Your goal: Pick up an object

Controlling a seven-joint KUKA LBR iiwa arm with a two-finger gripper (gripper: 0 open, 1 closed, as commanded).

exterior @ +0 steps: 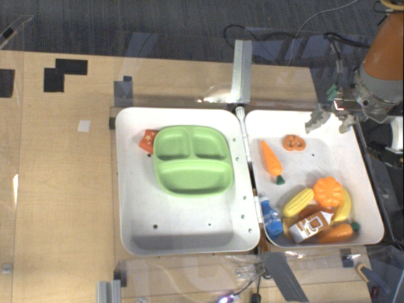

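Note:
My gripper [329, 123] hangs over the far right part of the right bin [360, 163], its two fingers spread apart with nothing between them. A small orange pretzel [293, 143] lies just left of and below it. A toy carrot [271, 161] lies further left in the same bin. A pile fills the near right corner: a corn cob [298, 202], an orange pumpkin [328, 192], a banana [344, 207], a brown carton [310, 226], a blue bottle [271, 219] and an orange vegetable [336, 233].
The left bin [136, 219] holds a green divided plate [191, 160] with a red item [148, 141] partly under its left edge. A metal post [242, 71] stands behind the divider between the bins. Cables trail at the back right.

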